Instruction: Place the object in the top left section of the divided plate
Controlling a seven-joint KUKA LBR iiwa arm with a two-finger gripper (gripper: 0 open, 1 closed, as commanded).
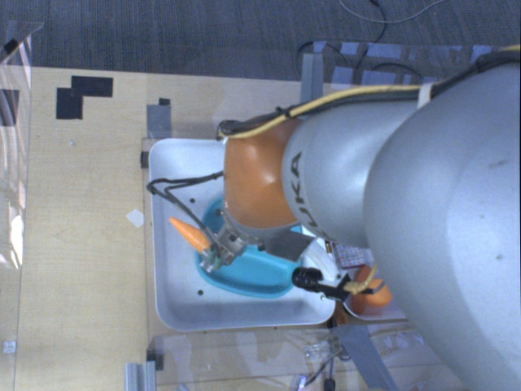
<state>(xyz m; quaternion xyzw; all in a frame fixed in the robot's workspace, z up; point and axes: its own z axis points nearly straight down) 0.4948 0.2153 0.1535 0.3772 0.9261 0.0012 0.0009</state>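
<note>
**Op A:** From my seat I see the carrot [187, 232] lying on the far-left rim of the blue divided plate [244, 277], in the left white bin [175, 304]. Its tip points left and away.

**Op B:** And the gripper [216, 253]?

**Op A:** Right at the carrot's thick end, under the orange wrist. I can't tell whether it's spread or pinching; the arm hides too much.

**Op B:** How would it handle?

**Op A:** I'd judge it a light, stiff plastic toy, smooth and tapered, so it may slide out. I'd take it across the thick end, not the tip.
</note>
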